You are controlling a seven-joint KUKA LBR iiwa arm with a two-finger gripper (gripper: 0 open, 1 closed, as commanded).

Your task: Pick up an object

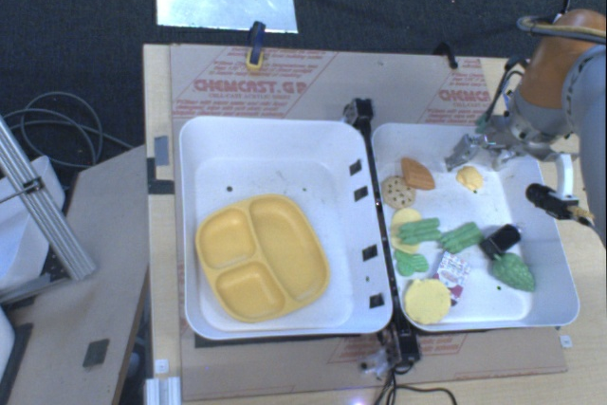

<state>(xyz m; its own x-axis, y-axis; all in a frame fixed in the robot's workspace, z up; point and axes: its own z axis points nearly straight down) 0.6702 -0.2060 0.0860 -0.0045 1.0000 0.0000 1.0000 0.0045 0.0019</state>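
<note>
Gripper (477, 150) seen at right bin's (555, 247) far edge, grip state unreadable; small yellow piece (469, 177) judged light, rigid, best pinched across middle.

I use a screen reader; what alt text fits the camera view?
A grey robot arm's gripper hovers over the right bin, beside a small yellow piece among scattered toy foods. The left bin holds a yellow divided tray.

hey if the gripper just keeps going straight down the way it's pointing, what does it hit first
Most likely the bare floor of the right bin near its back edge. The gripper hangs above that spot, with the small pale yellow piece just beside its line. Depth is hard to judge from this slanted view, so it might clip that piece.
</note>
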